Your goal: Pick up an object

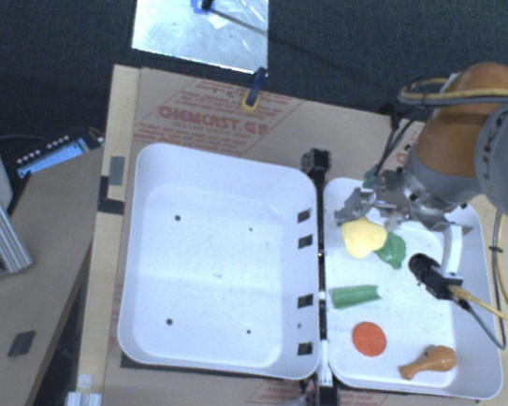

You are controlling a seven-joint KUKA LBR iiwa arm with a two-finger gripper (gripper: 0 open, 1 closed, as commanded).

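**Over the yellow toy fruit, grip unconfirmed**

The yellow toy fruit, lemon- or pear-shaped, lay in the upper left part of the right bin, near the wall shared with the left bin. I judged it light, hollow and rigid, with a smooth, rounded skin that would tend to squirt out of a pinch made off-centre. The safest hold looked to be across its widest part, low enough that the curve could not slide upward.

My gripper hung directly above it, touching or nearly touching its top edge. Whether I was open, closed or already gripping it, I could not tell: my own wrist and metalwork covered the contact.

A green leafy piece, perhaps toy broccoli, touched the fruit's right side and could be caught in the same pinch. Below, well apart from the fruit, lay a green pod-like vegetable, a red-orange disc and a brown toy drumstick near the bin's lower right corner.

The fruit's upper end was hidden under me, so its full shape stayed uncertain. My arm also covered the bin's upper right corner.
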